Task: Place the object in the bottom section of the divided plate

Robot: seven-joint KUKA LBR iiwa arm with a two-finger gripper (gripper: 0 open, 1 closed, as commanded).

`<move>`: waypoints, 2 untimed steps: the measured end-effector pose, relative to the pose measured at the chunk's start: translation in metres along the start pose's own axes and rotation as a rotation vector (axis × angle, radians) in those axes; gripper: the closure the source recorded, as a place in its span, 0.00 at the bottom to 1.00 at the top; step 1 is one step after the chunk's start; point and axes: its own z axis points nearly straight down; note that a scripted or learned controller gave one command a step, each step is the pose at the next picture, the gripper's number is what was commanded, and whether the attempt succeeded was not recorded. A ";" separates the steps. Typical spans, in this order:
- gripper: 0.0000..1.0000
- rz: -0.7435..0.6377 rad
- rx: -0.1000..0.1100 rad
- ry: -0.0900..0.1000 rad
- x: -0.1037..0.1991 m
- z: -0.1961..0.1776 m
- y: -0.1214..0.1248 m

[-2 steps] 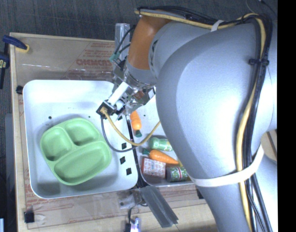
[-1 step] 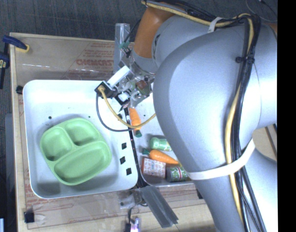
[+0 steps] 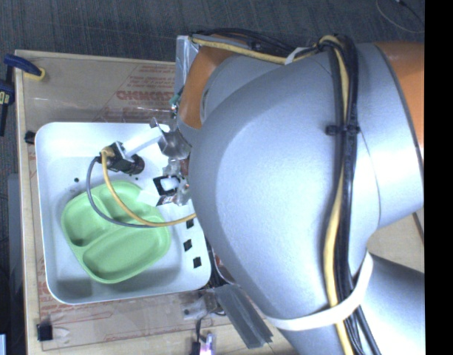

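Green and moulded in compartments, the divided plate (image 3: 119, 239) lies in the near-left part of the white bin (image 3: 52, 150), which stands on the desk (image 3: 86, 87). We read the compartment on the near side as the bottom section, and it looks bare.

The gripper (image 3: 169, 177) hangs just beside the plate's right rim, close under the grey arm (image 3: 285, 183), whose bulk covers the right of the scene. We cannot tell whether the gripper is apart, together or clamped on anything, because the arm crowds and shades it. For the same reason we cannot tell whether it carries the object.

We judge the step in hand to be the approach to the plate, with placement not yet done. The next move calls for a short shift left and toward the near side, until the gripper stands over the bottom section. A descent close to the plate floor should follow before release. Keep clear of the ridge between the compartments.
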 end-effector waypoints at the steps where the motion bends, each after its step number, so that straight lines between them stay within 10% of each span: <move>1: 1.00 -0.084 0.001 -0.002 -0.062 0.001 -0.034; 2: 0.00 -0.084 0.002 -0.002 -0.062 0.001 -0.034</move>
